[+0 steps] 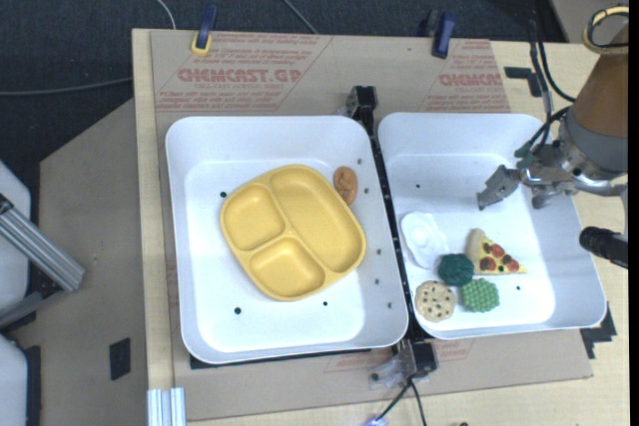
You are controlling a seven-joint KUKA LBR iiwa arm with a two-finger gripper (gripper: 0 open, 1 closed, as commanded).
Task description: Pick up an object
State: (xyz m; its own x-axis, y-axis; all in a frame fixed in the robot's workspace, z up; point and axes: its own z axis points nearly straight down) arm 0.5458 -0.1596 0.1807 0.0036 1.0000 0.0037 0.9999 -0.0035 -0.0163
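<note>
Arm: grey, with an orange band, seen entering at the right edge of the frame, mid-height.
Gripper (515,187): dark metal, poised over the upper part of the right bin; jaws are seen spread apart, one finger (494,189) slanting down-left; nothing is seen between them.
Right bin (469,127): shallow, white, smooth plastic with rounded corners.
Pizza slice (493,256): small wedge, tan crust with red topping, lying in the lower right of the right bin.
Dark green piece (456,267): rounded, bumpy, just left of the pizza slice.
Light green piece (480,295): rounded, knobbly, touching the dark green one from below.
Cookie (434,300): flat disc, pale with dark specks, at the lower left of the cluster.
White item (423,234): glossy, soft-edged, hard to make out against the bin.
Left bin (200,314): same white plastic.
Yellow tray (291,230): smooth, three compartments, set at a tilt in the centre.
Brown piece (345,182): small oval, touching the tray's upper right edge.
Table (329,65): covered with tan printed cardboard.
</note>
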